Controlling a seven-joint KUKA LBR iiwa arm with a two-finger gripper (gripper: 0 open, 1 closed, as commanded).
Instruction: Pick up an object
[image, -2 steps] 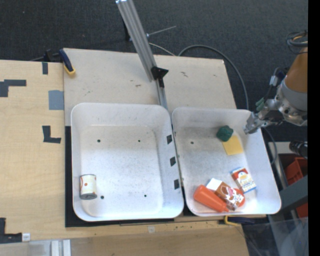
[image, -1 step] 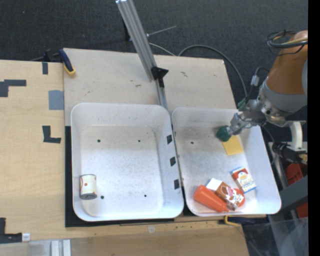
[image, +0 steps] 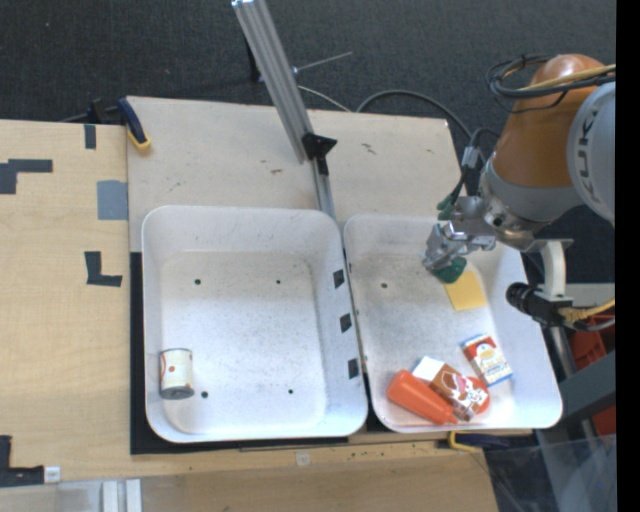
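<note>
My gripper (image: 443, 256) hangs over the upper right part of the right bin (image: 400, 300), pointing down. A small dark green object (image: 455, 269) peeks out right at its tip, touching or just beneath it. A flat yellow piece (image: 467, 292) lies right below the green one. Near the front of that bin lie an orange bottle-shaped object (image: 419, 397), a brown and white packet (image: 457, 388) and a small red, white and blue box (image: 487, 359). In the left bin (image: 240, 250), a small can (image: 176, 373) stands at the front left corner.
A slanted metal pole (image: 285, 85) rises from the ridge between the bins at the back. Black cables (image: 420, 105) run behind the right bin. The arm's orange band (image: 555, 110) and grey body stand over the right bin's far right side.
</note>
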